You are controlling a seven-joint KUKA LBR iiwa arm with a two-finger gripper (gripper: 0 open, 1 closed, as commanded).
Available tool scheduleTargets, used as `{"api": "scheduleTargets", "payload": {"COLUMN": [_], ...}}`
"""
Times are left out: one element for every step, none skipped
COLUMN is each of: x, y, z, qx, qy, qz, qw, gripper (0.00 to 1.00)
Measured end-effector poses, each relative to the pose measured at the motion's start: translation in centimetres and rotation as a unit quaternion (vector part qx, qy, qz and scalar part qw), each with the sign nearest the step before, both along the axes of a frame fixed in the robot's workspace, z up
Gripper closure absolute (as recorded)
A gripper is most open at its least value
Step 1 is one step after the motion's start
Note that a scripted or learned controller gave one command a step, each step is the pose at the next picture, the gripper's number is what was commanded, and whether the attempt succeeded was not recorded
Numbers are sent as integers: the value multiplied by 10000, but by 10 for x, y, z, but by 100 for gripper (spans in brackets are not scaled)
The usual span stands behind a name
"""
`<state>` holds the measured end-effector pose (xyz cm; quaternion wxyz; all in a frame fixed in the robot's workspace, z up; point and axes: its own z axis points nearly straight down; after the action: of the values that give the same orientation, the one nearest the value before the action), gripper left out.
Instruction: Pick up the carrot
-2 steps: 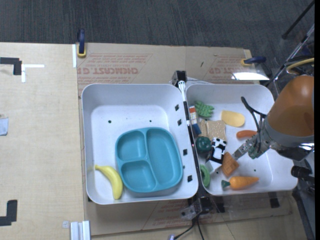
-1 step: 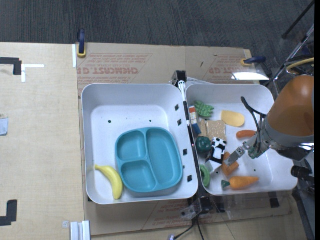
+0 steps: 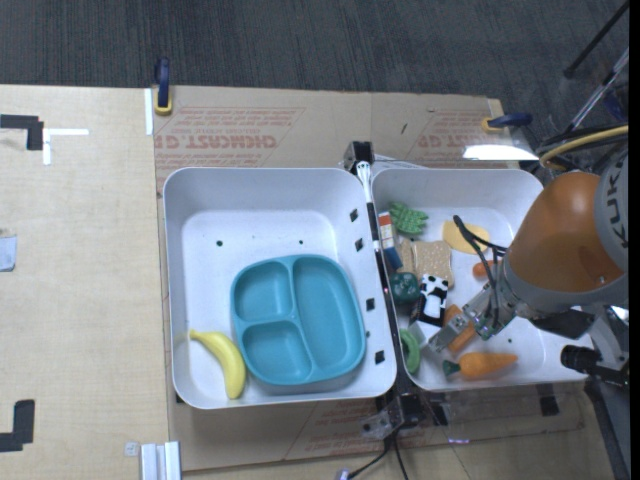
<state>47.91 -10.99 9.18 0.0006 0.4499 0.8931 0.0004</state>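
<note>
The carrot is orange with a small green top at its left end. It lies flat near the front wall of the right bin. My gripper hangs low over that bin, just above and left of the carrot and close to its green end. Small orange bits show around the gripper's tip, and I cannot make out what they belong to. The arm's grey body and orange band cover the right part of the bin.
Around the gripper in the right bin lie a green toy, a yellow piece, a tan cracker, a teal ball and a black-and-white piece. The left bin holds a teal divided plate and a banana.
</note>
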Motion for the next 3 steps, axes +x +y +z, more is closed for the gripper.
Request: {"api": "scheduleTargets", "payload": {"x": [2,49,-2], "y": [-2,45,134], "z": [9,99,98], "qx": [-5,-12,-20], "qy": [-26,10,33], "qz": [-35,-2520,-5693], "qw": [10000,9677,8221], "gripper": [100,100,100]}}
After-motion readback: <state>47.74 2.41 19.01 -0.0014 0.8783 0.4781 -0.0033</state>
